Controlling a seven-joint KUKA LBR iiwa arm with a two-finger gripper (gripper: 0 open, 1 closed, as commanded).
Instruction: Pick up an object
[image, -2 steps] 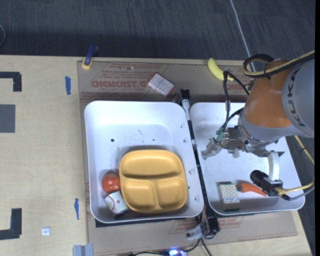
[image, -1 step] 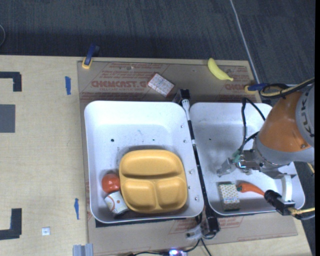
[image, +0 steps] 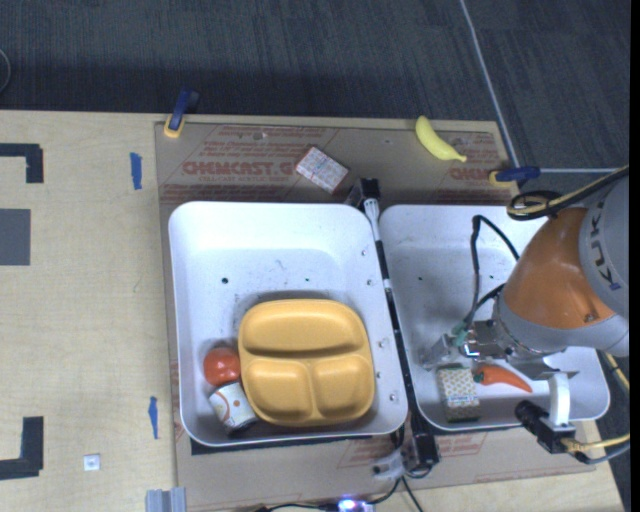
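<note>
Shows two white bins side by side on the bench (image: 80, 300): one left bin (image: 200, 240), one right bin (image: 420, 240).

Counts three things in the left bin: one yellow divided tray (image: 305, 360) with three compartments, one red-orange ball (image: 220, 364) touching the tray's left edge, and one white-and-orange cup-like piece (image: 232, 405) just below the ball, lying tilted against the tray.

Counts two things in the right bin, both near its front wall: one small speckled block (image: 458, 388) and one orange carrot-shaped piece (image: 505, 379) just to the right of it.

Finds the gripper (image: 478, 348) low over the right bin, directly above those two pieces, under the orange-banded wrist. Cannot tell from this angle whether open or shut, nor whether touching the carrot-shaped piece.

Counts, beyond the bins on the cardboard sheet (image: 250, 160): one yellow banana (image: 438, 140), one small patterned packet (image: 321, 169), and two blue clamps (image: 181, 106).
</note>
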